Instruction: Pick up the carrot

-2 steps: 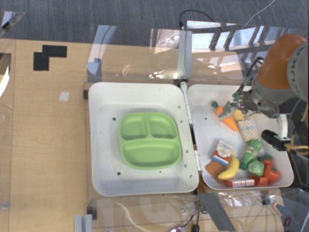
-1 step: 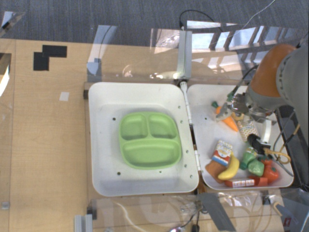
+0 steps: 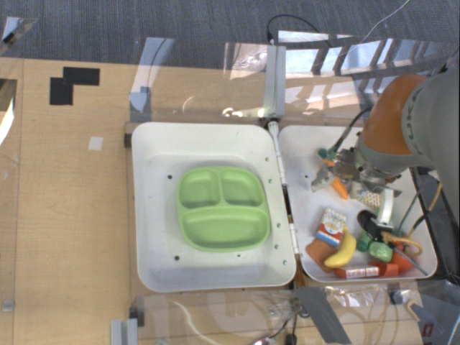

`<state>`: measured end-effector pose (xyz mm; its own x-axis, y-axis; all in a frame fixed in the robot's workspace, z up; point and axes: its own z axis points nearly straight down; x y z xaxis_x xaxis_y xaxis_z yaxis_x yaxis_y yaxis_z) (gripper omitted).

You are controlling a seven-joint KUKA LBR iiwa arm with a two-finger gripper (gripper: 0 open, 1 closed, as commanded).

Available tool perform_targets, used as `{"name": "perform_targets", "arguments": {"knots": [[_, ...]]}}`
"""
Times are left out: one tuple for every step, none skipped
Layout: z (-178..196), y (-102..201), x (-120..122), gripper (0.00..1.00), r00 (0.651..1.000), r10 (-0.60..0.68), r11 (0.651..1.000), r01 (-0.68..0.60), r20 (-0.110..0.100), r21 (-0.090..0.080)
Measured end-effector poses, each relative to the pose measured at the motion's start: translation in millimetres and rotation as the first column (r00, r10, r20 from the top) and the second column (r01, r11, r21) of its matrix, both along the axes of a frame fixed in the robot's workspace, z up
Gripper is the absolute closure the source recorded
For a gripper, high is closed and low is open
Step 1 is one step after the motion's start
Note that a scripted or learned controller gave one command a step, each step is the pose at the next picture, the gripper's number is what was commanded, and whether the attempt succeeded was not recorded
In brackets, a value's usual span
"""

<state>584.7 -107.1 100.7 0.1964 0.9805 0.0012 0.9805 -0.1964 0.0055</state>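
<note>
Across your wooden bench (image 3: 65,214) sat two shallow white bins, and in the right bin (image 3: 302,192) your two-finger gripper (image 3: 345,172) hung low, touching the small orange carrot (image 3: 339,187) for a pickup; its grip I couldn't tell.

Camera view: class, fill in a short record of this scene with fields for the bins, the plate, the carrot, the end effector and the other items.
left bin: holds a green divided plate, lying flat
right bin: holds the toy food, heaped toward its near end
carrot: small, orange, in the right bin just below the end effector
end effector: low over the right bin, beside the carrot; grasp cannot be told
arm: grey with orange band, reaching in from the right
other items: banana, small carton
</note>
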Motion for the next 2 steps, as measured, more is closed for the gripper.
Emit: {"name": "perform_targets", "arguments": {"knots": [[-12.3,-27.5,45.6,0.00,0.989,0.145,0.989,-0.145,0.004,-0.003],[1.1,-25.3,48.6,1.00,0.989,0.151,0.989,-0.150,0.012,-0.004]]}}
